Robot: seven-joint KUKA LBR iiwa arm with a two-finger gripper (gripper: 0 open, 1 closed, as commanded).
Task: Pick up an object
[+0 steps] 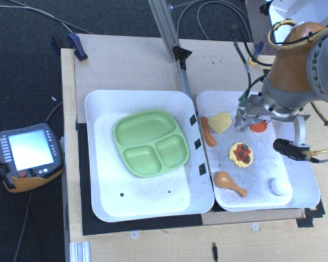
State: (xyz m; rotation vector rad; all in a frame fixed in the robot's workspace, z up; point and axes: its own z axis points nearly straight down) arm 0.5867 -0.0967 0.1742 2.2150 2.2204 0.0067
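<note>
Tool (pixel 246 121) lowered, arm bent.

We see even, bright overhead light. The white bins (pixel 153 206) glare slightly, washing out detail, and shadows beneath things stay soft and short. Focus is mildly soft throughout, and the dark floor (pixel 22 48) looks grainy.
</note>
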